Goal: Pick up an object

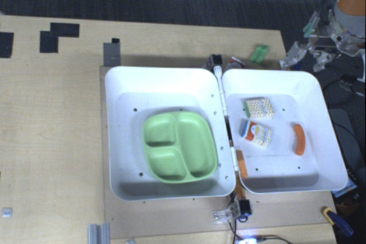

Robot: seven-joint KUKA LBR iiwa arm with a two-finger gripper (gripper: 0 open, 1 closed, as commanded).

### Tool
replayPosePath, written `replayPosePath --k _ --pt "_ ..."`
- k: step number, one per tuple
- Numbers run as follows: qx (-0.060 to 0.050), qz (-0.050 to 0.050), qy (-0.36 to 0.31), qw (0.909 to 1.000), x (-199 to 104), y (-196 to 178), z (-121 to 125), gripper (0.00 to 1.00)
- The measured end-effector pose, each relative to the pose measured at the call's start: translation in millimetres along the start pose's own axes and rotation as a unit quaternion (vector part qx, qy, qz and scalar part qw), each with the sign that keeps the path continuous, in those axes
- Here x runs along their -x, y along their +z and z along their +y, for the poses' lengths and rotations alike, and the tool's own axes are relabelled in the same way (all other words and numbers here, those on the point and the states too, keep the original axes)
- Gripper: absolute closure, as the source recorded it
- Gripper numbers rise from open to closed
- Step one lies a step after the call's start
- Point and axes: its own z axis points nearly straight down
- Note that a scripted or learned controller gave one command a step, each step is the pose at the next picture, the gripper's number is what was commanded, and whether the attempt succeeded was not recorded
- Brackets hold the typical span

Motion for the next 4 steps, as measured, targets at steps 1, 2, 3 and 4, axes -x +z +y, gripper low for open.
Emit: replayPosePath --k 1,2,3,4 --pt "-0.003 0.001 -0.001 1.0 -5 143 16 0.0" --pt "0.007 -0.001 0.001 1.0 -28 189 -20 0.0" --pt "0.011 -0.002 0.001 0.9999 -28 176 -18 1.0" --pt "0.01 -0.001 0.001 0.9999 -28 177 -18 0.0"
